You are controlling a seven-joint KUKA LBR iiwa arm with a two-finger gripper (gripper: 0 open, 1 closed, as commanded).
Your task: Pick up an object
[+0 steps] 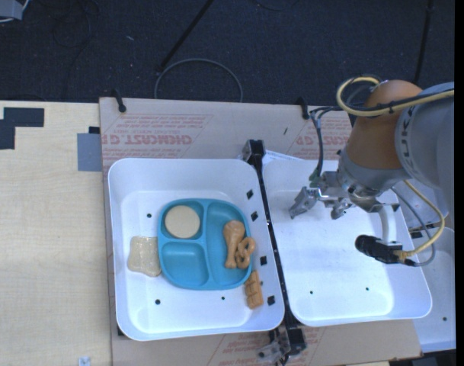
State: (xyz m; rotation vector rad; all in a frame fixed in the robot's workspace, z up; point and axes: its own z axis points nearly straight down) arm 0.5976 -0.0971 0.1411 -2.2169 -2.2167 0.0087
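My gripper (318, 207) hangs over the upper left part of the right bin (346, 296), fingers spread, nothing between them. The objects lie in the left bin (132, 181). A blue divided tray (187, 267) there holds a round beige cookie (181, 221) in its upper left compartment. Tan pretzel-like pieces (238, 244) fill its right compartment. A pale bread slice (144, 255) rests against the tray's left side. A small brown piece (253, 290) lies off the tray's lower right corner, close to the divider.
A black divider (267, 235) separates the two bins. The grey arm with its orange band (384, 128) enters from the right, and yellow and black cables (384, 248) hang over the right bin's right side. Cardboard (178, 132) lies under the bins.
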